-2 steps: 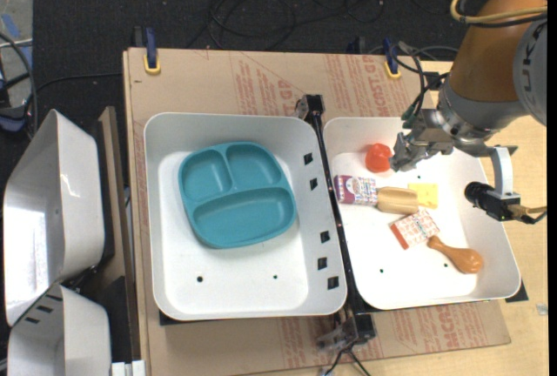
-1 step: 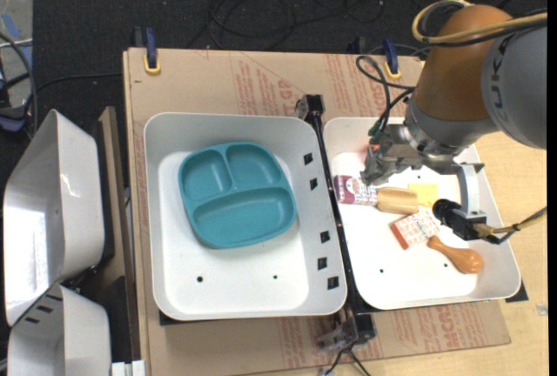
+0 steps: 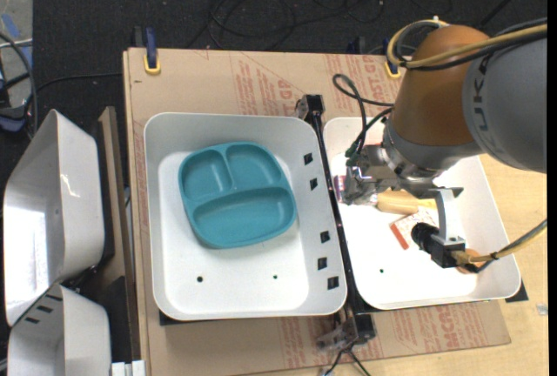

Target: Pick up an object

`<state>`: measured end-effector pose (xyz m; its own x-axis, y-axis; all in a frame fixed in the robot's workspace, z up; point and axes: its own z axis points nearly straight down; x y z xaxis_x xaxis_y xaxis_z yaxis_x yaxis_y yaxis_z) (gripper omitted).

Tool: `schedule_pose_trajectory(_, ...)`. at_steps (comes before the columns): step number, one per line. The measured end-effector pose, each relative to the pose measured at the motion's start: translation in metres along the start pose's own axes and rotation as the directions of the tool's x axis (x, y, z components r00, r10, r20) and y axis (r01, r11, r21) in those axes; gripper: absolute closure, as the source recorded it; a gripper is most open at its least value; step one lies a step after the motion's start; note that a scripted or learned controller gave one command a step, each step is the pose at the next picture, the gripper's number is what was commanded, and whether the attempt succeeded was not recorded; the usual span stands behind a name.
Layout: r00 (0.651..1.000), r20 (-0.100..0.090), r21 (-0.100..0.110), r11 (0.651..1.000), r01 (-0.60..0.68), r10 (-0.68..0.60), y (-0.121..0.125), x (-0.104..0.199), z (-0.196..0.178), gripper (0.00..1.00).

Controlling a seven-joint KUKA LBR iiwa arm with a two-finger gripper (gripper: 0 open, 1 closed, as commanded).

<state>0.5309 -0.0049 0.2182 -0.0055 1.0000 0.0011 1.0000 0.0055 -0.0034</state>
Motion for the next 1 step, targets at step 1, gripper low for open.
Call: schedule_pose_trajectory(1, 1.000, -0.001, -0.001, 1.000, 0.002, -0.002, -0.0226, 0.0396, -0.0086, 1.00)
